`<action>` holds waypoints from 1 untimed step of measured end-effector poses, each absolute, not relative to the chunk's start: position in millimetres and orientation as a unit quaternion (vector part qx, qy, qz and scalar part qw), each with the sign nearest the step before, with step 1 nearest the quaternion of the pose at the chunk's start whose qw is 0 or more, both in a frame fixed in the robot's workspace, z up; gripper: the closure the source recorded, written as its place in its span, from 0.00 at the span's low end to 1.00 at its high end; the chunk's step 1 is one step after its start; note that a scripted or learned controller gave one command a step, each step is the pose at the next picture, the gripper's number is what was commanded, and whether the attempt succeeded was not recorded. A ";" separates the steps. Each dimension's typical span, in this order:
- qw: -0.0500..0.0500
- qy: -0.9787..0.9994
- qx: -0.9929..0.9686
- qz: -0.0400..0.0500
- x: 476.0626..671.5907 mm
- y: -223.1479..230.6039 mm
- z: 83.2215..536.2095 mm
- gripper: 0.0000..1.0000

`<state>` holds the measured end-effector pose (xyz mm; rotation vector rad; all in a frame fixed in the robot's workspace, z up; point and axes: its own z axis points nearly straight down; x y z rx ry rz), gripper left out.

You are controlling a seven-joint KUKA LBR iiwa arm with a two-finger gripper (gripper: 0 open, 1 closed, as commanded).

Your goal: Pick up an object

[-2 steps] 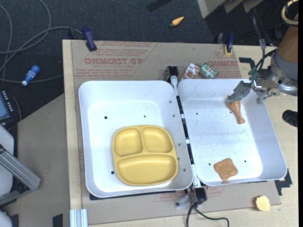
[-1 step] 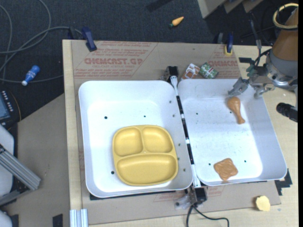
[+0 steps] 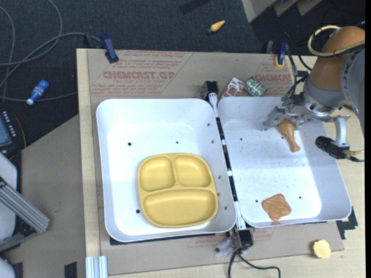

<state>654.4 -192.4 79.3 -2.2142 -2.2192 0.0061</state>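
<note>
A tan drumstick-shaped piece [image 3: 290,136] lies in the right bin [image 3: 255,161], near its far right side. My gripper [image 3: 286,119] hangs right over the thick upper end of that piece, open, with one grey finger [image 3: 271,121] splayed out to its left. The piece's thin end points toward the bin's front. A brown toast-like piece [image 3: 276,206] rests near the right bin's front edge, well apart from the gripper. In the left bin [image 3: 116,132] sits a yellow divided plate [image 3: 176,189].
Small packets [image 3: 244,87] lie on the board just behind the right bin. A yellow lump [image 3: 320,248] sits off the bin's front right corner. Blue clamps [image 3: 108,48] hold the board's far edge. The ridge [image 3: 225,155] between the bins runs front to back.
</note>
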 end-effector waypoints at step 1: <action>-0.001 -0.708 -0.706 -0.001 657.1 -192.9 97.0 1.00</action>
